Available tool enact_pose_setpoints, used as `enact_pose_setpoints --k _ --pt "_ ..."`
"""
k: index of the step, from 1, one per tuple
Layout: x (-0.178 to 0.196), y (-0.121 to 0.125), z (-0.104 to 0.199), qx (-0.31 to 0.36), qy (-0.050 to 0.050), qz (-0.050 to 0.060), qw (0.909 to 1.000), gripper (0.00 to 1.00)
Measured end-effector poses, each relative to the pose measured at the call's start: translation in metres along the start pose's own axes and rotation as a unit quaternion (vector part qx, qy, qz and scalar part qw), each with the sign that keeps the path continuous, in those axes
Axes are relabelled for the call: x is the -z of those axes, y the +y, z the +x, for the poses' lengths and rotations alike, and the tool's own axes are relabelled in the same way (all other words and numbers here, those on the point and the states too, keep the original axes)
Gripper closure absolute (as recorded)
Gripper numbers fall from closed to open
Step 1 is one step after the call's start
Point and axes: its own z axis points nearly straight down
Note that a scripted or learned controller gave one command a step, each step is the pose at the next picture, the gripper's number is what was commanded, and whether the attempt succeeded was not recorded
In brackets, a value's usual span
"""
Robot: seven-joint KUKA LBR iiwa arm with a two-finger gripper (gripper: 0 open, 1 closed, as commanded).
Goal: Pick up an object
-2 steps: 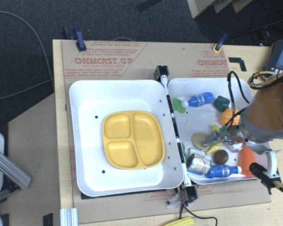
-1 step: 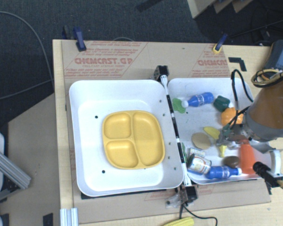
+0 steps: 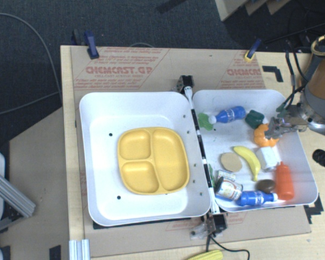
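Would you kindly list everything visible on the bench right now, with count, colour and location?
bins: two, white, side by side on the bench
divided plate: one, yellow, middle of left bin
bottles: two, blue, one at the back of right bin, one at its front edge
banana: one, yellow, centre of right bin
orange fruit: one, orange, right bin, under the pincer
orange bottle: one, orange, right bin's front right
dark green object: one, right bin's back
tan disc: one, left of banana
can: one, front of right bin
pincer: one, grey, over right bin's right side
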Motion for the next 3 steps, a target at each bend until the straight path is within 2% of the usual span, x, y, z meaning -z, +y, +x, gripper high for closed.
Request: enact_pose_setpoints --k 1,2,3 --pt "-0.001 -0.001 0.0 0.0 0.001 0.001 1.0 0.0" --pt "-0.099 -0.021 0.068 0.0 0.001 0.002 1.0 0.0" --pt "-0.099 -0.051 0.056 -0.001 0.001 0.003 1.0 0.0"
